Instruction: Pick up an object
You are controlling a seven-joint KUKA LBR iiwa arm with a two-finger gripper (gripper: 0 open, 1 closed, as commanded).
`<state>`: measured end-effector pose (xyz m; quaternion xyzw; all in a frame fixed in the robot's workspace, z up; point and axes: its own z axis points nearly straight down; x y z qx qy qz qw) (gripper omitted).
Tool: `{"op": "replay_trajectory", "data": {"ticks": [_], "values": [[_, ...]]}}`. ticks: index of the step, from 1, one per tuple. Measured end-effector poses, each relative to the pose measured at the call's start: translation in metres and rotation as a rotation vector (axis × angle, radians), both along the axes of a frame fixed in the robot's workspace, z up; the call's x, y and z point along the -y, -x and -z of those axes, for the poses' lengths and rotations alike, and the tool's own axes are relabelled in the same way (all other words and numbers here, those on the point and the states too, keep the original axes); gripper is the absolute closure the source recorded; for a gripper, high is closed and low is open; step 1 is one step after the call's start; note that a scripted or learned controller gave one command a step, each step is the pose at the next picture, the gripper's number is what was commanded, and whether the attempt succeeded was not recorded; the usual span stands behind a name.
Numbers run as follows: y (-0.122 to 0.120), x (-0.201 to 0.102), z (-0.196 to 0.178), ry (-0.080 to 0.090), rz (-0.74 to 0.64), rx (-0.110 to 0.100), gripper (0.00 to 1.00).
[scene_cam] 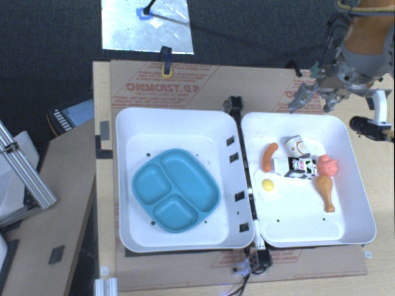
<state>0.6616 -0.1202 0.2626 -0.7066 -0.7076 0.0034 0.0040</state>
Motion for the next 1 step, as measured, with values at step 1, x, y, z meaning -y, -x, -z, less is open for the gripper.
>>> {"op": "replay_trajectory", "data": {"ticks": [1], "values": [[-0.0017,-0.0004,-0.0083,0.001,-0.002,0.012,0.00]]}}
